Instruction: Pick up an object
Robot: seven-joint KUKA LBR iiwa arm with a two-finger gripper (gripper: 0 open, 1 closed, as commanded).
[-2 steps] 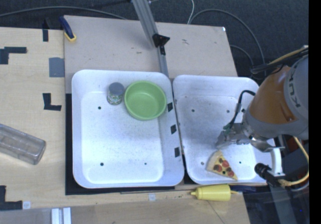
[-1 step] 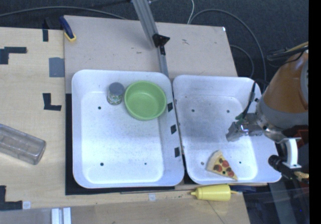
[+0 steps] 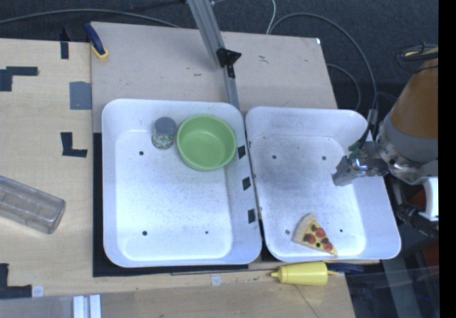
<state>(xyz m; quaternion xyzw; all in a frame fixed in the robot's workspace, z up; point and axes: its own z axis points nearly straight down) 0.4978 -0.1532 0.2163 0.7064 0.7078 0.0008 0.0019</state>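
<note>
White plastic makes up the two shallow bins that sit side by side on the desk (image 3: 285, 63). The arm (image 3: 417, 113) comes in from the right, grey with an orange band, and bends down over the right edge of the right bin (image 3: 285, 120). Its hand (image 3: 347, 171) sits low near that bin's right wall, pointing left and a little down. I cannot tell how its tips stand, because they are small and blurry. Nothing can be seen between them. A toy pizza slice (image 3: 313, 234) lies flat on the floor of the right bin, near the front wall, well apart from the hand. In the left bin (image 3: 121, 238) a green bowl (image 3: 206, 142) stands upright near the back wall, and a small grey can (image 3: 164, 132) stands just beside it on its left. A yellow bottle (image 3: 303, 274) lies on its side on the desk, just in front of the right bin. A clear plastic tube (image 3: 28, 204) lies on the desk far to the left of the bins.
</note>
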